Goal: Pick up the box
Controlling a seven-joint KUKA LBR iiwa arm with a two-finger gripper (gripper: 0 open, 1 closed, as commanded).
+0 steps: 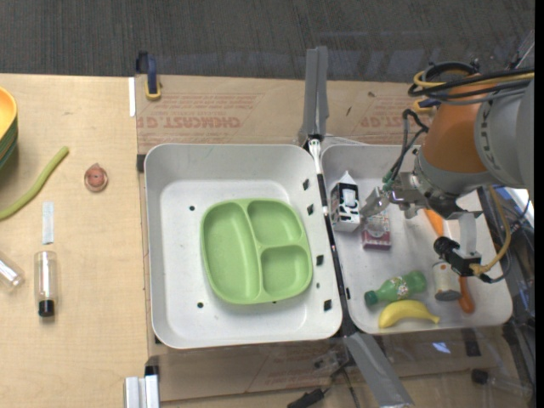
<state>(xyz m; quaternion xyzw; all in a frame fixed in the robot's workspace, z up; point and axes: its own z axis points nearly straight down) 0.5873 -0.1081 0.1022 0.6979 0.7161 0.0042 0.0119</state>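
Observation:
A small pink and purple box (376, 234) lies in the right bin (493, 308), near its middle. A white and black carton (344, 202) stands to the box's upper left, against the bin's left wall. My gripper (391, 206) hangs over the right bin just behind the pink box. It is open, with one finger (371, 201) right above the box's far edge and nothing held between the fingers. The grey and orange arm reaches in from the right and hides the bin's far right corner.
Along the right bin's front lie a green bottle (396, 286), a banana (407, 314), a small can (444, 280) and an orange carrot (463, 289). The left bin (161, 228) holds a green divided plate (257, 250). Loose items lie on the wooden bench to the left.

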